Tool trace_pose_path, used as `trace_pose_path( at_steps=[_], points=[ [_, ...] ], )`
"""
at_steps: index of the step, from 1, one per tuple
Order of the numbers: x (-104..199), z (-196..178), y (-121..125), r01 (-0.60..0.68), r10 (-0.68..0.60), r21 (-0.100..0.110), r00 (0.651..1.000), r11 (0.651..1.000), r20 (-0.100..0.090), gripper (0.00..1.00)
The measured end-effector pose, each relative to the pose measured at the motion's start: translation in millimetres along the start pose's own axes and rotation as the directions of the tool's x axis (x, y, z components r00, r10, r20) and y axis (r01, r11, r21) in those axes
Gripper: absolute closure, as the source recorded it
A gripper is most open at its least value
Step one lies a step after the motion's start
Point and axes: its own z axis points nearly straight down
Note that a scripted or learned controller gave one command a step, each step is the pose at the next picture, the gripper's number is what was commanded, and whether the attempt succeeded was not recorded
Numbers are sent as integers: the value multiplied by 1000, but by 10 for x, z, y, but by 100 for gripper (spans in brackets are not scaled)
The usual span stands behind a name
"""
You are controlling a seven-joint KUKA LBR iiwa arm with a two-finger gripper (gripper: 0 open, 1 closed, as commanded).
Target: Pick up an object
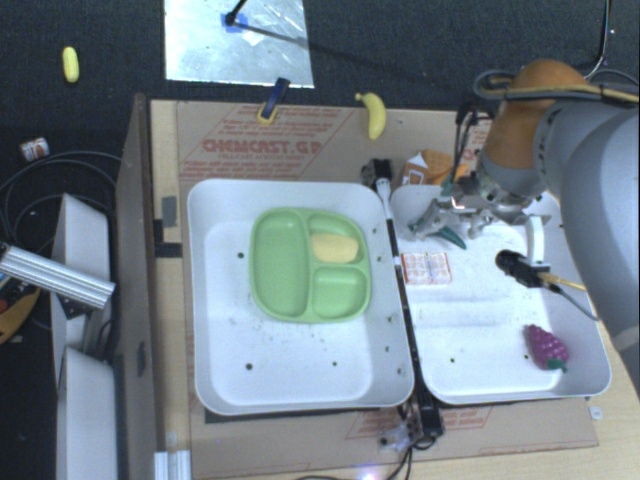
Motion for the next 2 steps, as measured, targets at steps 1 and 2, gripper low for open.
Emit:
trace_pose_path(
  at_steps=[1,2],
  points=[
    [12,37,-193,-11,11,-29,1000,1000,11,0],
    [13,-72,-185,-10,10,-28,1000,1000,10,100]
  ],
)
